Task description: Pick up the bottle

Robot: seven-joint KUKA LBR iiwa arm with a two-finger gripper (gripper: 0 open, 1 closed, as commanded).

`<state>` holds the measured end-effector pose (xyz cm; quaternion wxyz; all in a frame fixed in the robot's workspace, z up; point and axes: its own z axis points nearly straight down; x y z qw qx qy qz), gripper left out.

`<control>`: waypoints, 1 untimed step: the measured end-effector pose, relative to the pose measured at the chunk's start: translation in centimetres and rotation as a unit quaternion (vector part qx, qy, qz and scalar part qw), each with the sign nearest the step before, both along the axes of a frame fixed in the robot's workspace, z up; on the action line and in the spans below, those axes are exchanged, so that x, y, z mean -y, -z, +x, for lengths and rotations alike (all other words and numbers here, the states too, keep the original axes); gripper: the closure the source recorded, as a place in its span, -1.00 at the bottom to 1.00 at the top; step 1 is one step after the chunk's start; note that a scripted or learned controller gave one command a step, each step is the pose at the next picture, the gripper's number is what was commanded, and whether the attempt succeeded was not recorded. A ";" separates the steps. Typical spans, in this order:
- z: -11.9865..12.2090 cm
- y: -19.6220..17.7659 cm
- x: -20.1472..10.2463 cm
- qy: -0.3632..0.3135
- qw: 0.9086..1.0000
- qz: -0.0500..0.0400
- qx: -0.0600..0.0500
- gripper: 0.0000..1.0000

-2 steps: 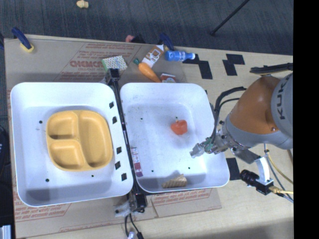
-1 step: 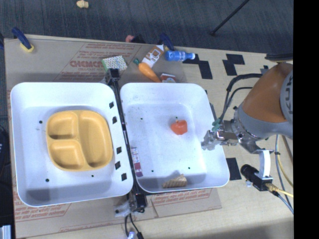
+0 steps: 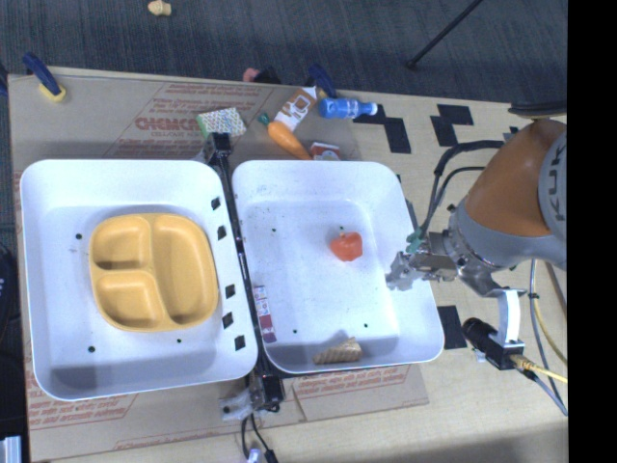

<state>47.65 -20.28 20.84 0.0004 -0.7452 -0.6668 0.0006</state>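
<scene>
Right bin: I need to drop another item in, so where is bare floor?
Right bin floor is bare left of the red piece, toward the centre divider, and above the tan item. Its right rim is crowded by the gripper.

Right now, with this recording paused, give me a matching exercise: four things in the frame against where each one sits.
Things:
1. yellow divided plate
2. red-orange item
3. blue bottle
4. gripper

Places:
A. on the cardboard beyond the bins
B. in the left bin
C. at the right bin's right rim
D. mid-floor of the right bin

Pairs: 1-B, 2-D, 3-A, 4-C
</scene>
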 end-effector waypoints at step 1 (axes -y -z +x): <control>0.0 0.1 0.5 -0.018 1.000 0.000 0.000 1.00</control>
